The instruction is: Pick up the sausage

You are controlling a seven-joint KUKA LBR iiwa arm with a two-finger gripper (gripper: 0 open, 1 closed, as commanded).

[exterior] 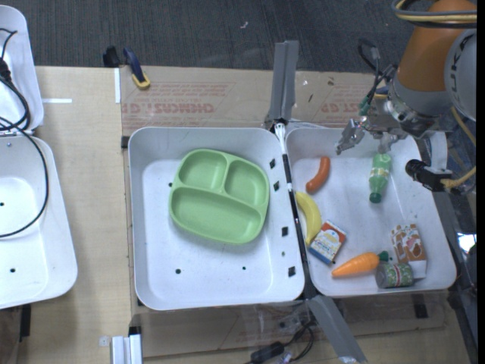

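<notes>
Plywood bench (83,203) under two white bins side by side, dark floor behind. Left bin (151,264) holds just a green divided plate (220,196), lying flat mid-bin. Right bin (432,226) has all the clutter.

Sausage (318,174) sits in the right bin's upper left, tilted, near the divider wall, just above the banana (308,212). It touches nothing else I can make out, so top-down access looks clean.

Pincer (355,136) hangs over the right bin's back edge, up and right of the sausage, apart from it. Nothing between its fingers; can't tell how far open they are at this angle.

Green bottle (379,177) lies right of the sausage with a clear gap. Small carton (327,243), carrot (355,265), can (394,274) and snack box (408,243) crowd the front, away from the approach.

My read: pre-grasp; needs a shift left and forward, then descent across the sausage's short axis.
</notes>
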